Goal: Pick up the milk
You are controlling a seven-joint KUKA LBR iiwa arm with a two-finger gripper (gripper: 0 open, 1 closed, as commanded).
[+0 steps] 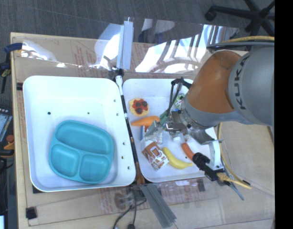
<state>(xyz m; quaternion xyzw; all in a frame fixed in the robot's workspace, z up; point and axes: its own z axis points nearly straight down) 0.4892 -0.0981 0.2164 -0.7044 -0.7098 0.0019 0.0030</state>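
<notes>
- The milk [155, 155], a small brown-and-white carton, was seen lying in the right bin [137, 90], just below and left of the gripper [162, 128].
- Whether the gripper was open or closed could not be told.
- A banana [176, 160] was touching the carton's right side, and a carrot [144, 121] lay above.
- A clean grasp would likely need the gripper centred over the carton, kept clear of the banana.
</notes>
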